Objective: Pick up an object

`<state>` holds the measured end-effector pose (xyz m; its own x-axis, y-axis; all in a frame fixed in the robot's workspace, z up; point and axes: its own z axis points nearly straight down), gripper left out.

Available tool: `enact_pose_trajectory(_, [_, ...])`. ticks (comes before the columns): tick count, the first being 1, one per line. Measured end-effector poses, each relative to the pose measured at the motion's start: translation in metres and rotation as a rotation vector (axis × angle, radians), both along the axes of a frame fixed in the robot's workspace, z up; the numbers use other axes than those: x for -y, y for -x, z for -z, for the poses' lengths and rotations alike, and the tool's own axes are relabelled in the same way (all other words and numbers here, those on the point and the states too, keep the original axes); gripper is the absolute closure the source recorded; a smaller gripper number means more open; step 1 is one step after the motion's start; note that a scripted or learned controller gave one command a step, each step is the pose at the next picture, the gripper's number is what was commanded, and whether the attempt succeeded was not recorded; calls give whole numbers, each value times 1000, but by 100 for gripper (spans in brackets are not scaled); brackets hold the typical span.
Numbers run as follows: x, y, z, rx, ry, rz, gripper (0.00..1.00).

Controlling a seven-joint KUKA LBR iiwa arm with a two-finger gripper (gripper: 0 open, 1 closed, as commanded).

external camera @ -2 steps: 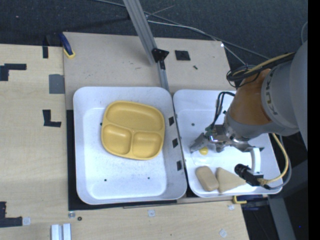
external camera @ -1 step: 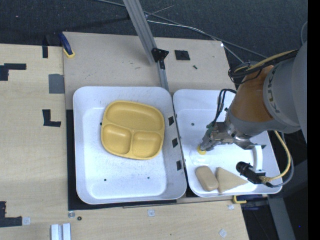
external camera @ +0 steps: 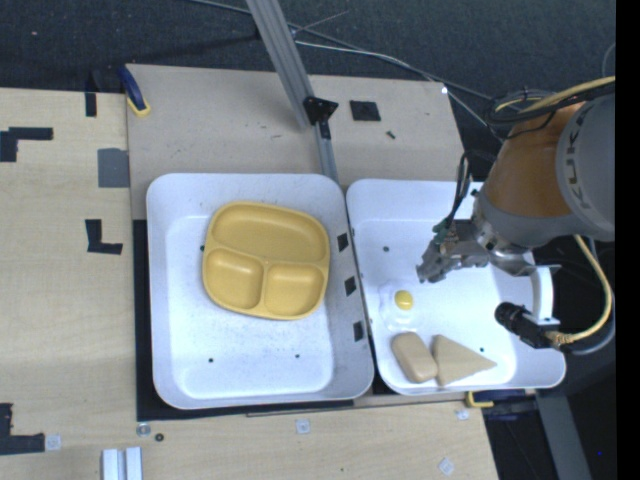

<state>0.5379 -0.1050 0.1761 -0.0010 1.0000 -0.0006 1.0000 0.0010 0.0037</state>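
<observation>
In the right bin [external camera: 380,200] a small yellow ball-like piece [external camera: 403,300] rests near the middle. Two tan pieces lie at the bin's front: a rounded bread-like one [external camera: 411,356] and a wedge-shaped one [external camera: 460,359] touching it. My gripper [external camera: 438,264] hangs over the right bin, just up and right of the yellow piece, with nothing visible between its fingers. The arm's orange band and grey wrist cover the bin's right part.
The left bin [external camera: 178,298] holds a yellow divided plate [external camera: 266,259] with three compartments. A metal post [external camera: 290,58] slants down to the divider between the bins. Cables loop around the arm at the right. Bare bench lies to the left.
</observation>
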Motion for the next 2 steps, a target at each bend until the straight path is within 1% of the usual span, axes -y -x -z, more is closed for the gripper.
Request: enact_pose_trajectory(2, [-2,-8,-86,-1,0,-1,100])
